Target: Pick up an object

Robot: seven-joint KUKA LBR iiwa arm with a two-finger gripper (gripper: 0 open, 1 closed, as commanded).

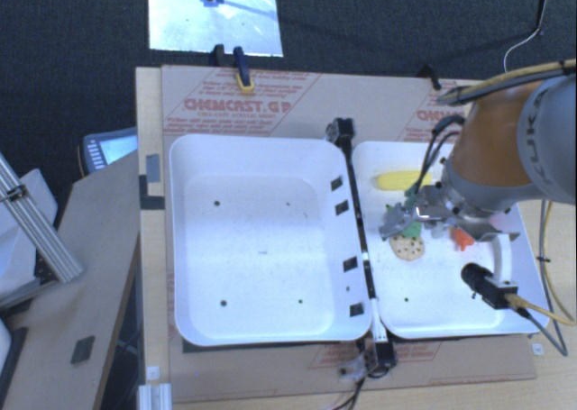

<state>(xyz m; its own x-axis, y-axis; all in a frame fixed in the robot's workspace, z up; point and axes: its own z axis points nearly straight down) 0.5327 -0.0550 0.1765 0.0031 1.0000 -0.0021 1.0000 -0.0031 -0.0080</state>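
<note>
My gripper (395, 221) hangs low over the left part of the right bin (433, 318), reaching in from the right. Directly beside it lie a small green object (414, 229) and a round tan cookie-like piece (408, 249) with dark specks. Whether the gripper touches either one is unclear. A yellow banana-shaped object (398, 181) lies near the bin's far wall, apart from the gripper. A small orange object (462, 239) sits partly under the wrist, to the right of the cookie.
The left bin (194, 219) stands beside the right one, with a black divider strip (353, 228) between them. The arm's grey and orange body (505, 142) covers the right bin's far right corner. A cardboard sheet (270, 102) lies under both bins.
</note>
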